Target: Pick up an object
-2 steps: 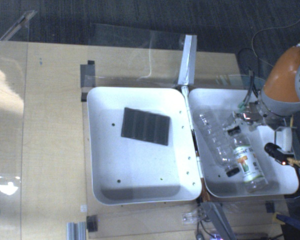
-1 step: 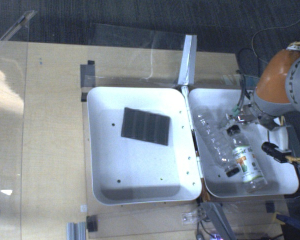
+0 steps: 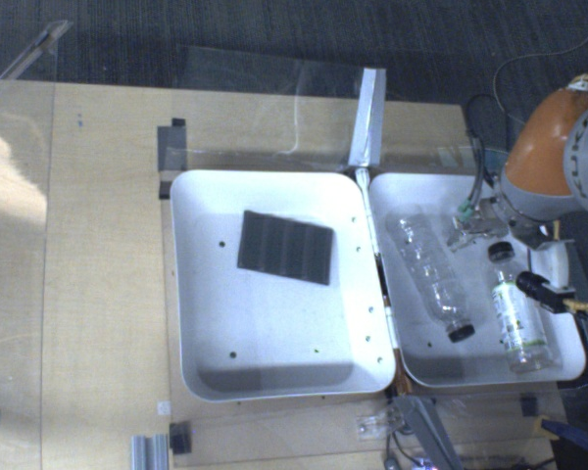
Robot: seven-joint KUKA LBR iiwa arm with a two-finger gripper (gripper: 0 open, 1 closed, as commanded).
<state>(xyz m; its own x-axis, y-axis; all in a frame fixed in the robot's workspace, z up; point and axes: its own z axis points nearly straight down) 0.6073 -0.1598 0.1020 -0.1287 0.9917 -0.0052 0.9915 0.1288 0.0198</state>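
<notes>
A dark grey ribbed rectangular pad (image 3: 285, 247) lies flat in the left bin (image 3: 206, 360), toward its back. In the right bin (image 3: 421, 365) a clear plastic bottle (image 3: 429, 274) lies at a slant with its black cap toward the front. A second clear bottle (image 3: 515, 321) with a pale label lies near the right wall, its black cap pointing back. My gripper (image 3: 473, 221) hangs low over the back of the right bin, beside the top end of the first bottle and just left of the second bottle's cap. Nothing shows held in it.
The grey arm with its orange band (image 3: 544, 155) covers the right bin's back right corner. A black and yellow piece (image 3: 541, 291) juts in over the right wall. A metal divider post (image 3: 368, 116) stands behind the seam between the bins. Bare wooden bench (image 3: 78, 262) spreads to the left.
</notes>
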